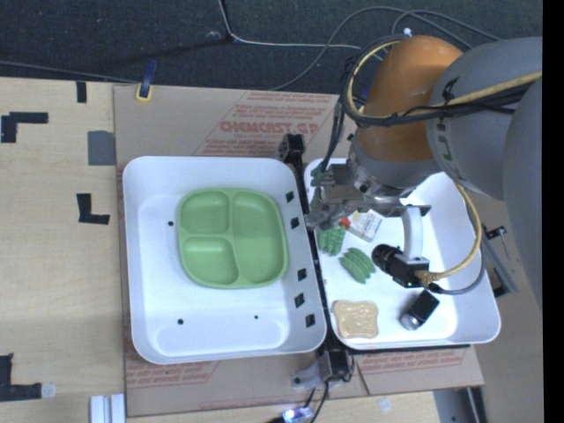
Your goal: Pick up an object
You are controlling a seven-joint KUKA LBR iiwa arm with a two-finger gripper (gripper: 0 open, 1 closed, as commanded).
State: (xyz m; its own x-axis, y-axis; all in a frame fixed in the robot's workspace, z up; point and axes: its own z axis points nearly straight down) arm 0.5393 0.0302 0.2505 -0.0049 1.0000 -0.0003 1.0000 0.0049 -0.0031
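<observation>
My gripper [332,214] hangs low over the upper left part of the right bin [476,324], close to the wall shared with the left bin. Directly below it lies a small green leafy piece [332,239], touching or nearly touching the gripper's lower end. A green pea pod [357,263] lies just to the right of that piece. A small white and orange packet [364,226] sits beside the gripper. A slice of toast [355,318] rests near the bin's front edge. A small black object with a grey end [419,309] lies to its right.
The left bin [150,324] holds a green divided plate [233,237] in its middle. The arm's grey and orange body covers the upper right of the right bin. Cables run over the dark floor behind the bench.
</observation>
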